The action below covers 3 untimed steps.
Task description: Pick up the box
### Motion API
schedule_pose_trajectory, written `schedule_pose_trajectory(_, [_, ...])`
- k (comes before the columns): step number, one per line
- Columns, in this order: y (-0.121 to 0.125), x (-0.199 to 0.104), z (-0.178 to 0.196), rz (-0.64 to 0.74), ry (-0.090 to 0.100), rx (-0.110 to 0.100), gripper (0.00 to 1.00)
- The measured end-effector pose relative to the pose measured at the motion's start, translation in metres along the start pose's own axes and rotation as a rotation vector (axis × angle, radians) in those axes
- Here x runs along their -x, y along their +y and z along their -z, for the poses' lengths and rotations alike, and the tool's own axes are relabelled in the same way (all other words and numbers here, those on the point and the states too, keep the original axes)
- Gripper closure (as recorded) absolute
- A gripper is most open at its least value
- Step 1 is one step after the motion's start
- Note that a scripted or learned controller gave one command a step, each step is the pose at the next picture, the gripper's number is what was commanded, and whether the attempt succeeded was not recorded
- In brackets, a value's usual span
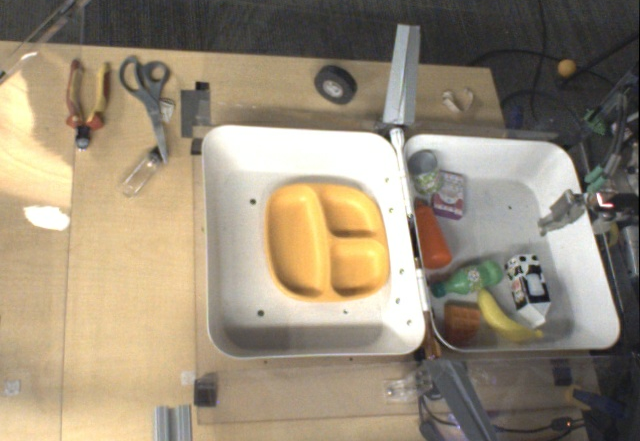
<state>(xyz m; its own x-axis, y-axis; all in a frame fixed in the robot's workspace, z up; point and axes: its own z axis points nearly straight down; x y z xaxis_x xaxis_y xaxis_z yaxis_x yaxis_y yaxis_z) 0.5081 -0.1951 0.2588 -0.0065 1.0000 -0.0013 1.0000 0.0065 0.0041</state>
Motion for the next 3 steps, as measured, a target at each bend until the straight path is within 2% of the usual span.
schedule_pose_trajectory(1, [0.038,-0.047,-0.154,0.139,0.002,-0.002,0.00])
schedule_pose_trajectory(2, [0.103,-0.085,-0.166,0.192,-0.021,0.019,0.00])
schedule_pose_trajectory(3, [0.101,-0.090,-0.158,0.196,-0.010,0.009,1.00])
